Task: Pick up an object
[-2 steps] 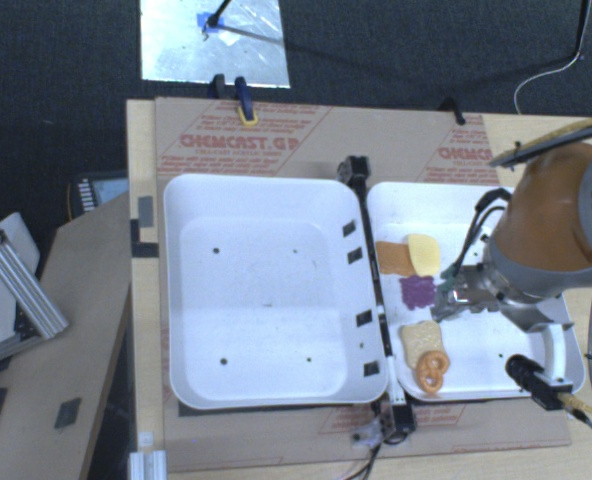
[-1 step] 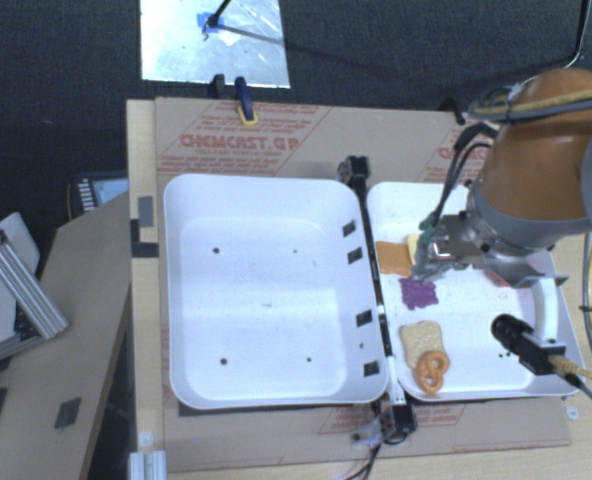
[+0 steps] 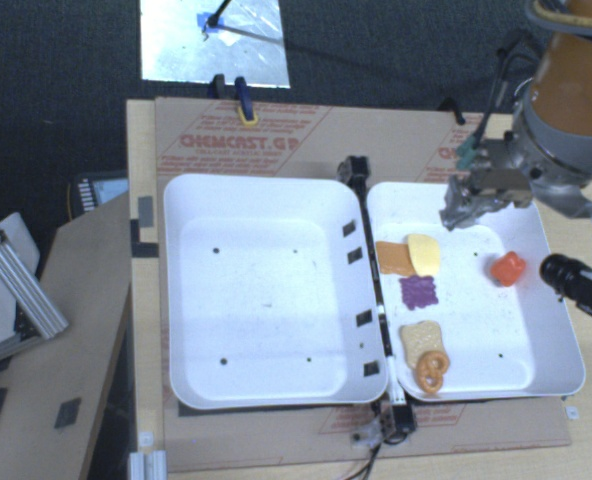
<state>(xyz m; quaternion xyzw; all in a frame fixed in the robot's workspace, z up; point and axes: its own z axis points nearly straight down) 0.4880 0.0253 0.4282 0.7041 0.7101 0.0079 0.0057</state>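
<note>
Over the right bin: my gripper (image 3: 458,215) hangs above the upper part of the right bin (image 3: 551,368), near its back wall, arm (image 3: 576,88) coming in from the right.

Claw state: honestly can't tell from this angle, it's a dark blob against the white bin, so I'm not calling it wide or narrow. Nothing visible between the tips as far as I can see.

Candidates: yellow piece (image 3: 425,253) touching an orange flat piece (image 3: 395,258), purple piece (image 3: 418,290) just below them, tan slice (image 3: 422,336) with a pretzel-looking thing (image 3: 432,370) at its lower end, and a red-orange toy (image 3: 508,268) off alone on the right.

Closest target: yellow piece, just below and left of the claw.

Left bin (image 3: 186,298): not my concern for this step.

How I'd do it well: I'd pick one item and commit. The yellow one is close but butts against the orange flat piece, so a sloppy descent probably nudges both. The red-orange toy sits well apart from the others and looks chunkier, my guess is an easier grab.

Approach tip: centre over the thing first, then drop straight down, close only once the tips straddle it.

Risk: flat pieces may slip out on closing.
</note>
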